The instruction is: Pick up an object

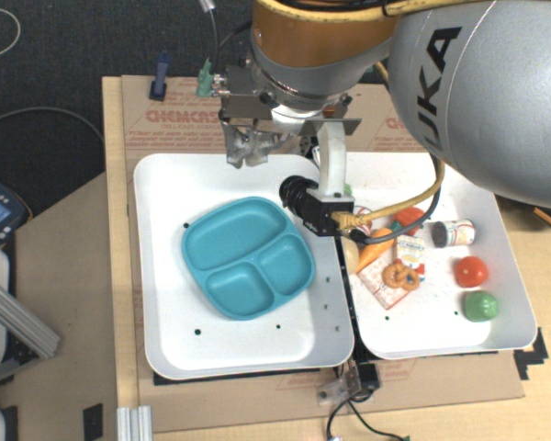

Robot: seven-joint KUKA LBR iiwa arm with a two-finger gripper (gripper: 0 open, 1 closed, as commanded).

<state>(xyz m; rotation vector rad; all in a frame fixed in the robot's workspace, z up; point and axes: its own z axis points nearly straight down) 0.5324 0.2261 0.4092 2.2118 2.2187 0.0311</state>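
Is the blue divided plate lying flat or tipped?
Flat: the blue divided plate rests face up on the left bin's floor, compartments showing.

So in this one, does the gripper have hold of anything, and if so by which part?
Cannot be told. The gripper hangs over the left bin's far edge, above the blue divided plate; nothing visibly sits in it.

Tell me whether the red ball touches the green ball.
Apart. The camera view shows bare white bin floor between the red ball and the green ball.
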